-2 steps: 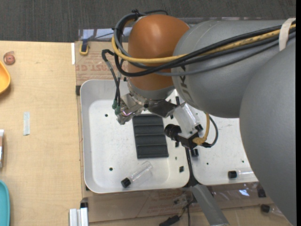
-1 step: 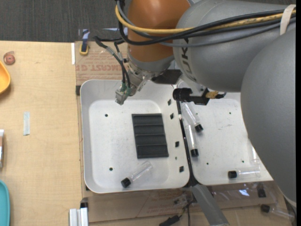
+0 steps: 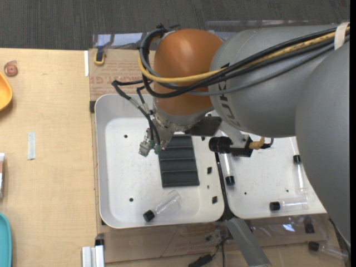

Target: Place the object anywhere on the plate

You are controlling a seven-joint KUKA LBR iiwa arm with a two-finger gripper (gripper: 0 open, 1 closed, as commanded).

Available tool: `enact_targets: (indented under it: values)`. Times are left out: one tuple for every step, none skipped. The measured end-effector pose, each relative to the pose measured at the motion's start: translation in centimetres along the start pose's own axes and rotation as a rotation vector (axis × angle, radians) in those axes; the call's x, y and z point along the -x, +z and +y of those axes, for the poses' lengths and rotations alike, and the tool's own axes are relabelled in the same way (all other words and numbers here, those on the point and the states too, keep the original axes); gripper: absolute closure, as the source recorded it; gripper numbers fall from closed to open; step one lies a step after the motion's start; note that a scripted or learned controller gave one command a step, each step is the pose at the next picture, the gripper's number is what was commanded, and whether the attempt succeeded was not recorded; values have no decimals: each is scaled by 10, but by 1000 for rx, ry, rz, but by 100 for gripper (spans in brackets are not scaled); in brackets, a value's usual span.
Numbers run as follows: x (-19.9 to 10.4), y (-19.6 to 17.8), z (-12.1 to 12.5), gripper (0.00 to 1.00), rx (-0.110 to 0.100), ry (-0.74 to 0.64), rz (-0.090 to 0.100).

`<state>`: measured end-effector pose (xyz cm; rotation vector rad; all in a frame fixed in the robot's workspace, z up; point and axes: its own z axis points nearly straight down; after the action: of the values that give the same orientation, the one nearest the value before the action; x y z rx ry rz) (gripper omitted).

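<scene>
A: Where do you place the arm [image 3: 261, 77]?

B: It reaches in from the right and hangs over the left bin [image 3: 114, 166]. Its orange band sits above the bin's upper half, and the jaws [image 3: 179, 161], dark and ribbed, point down over the middle of the bin floor.

A: Released or clenched?

B: I cannot tell; from above the ribbed block hides that.

A: And the object?

B: A clear tube with a black cap [image 3: 161, 206] lies on the floor of the left bin, near its front edge. It lies flat and slanted, cap end toward the front left. It is just below the jaws in the camera view, apart from them, nothing touching it.

A: Anything in the right bin [image 3: 278, 177]?

B: Two more clear tubes: one with a black cap [image 3: 289, 205] near the front, another [image 3: 299, 174] lying up the bin's right side.

A: Off to the side?

B: The pale wooden counter [image 3: 50, 149] to the left, with an orange dish [image 3: 4, 93] at its edge.
</scene>
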<state>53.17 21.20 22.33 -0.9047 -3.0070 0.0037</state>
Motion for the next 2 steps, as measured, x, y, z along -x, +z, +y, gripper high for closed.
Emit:
enact_targets:
  values:
    - [55, -33, 55, 100, 2, -84, -3]
    - [7, 9, 23, 100, 0, -167, 0]
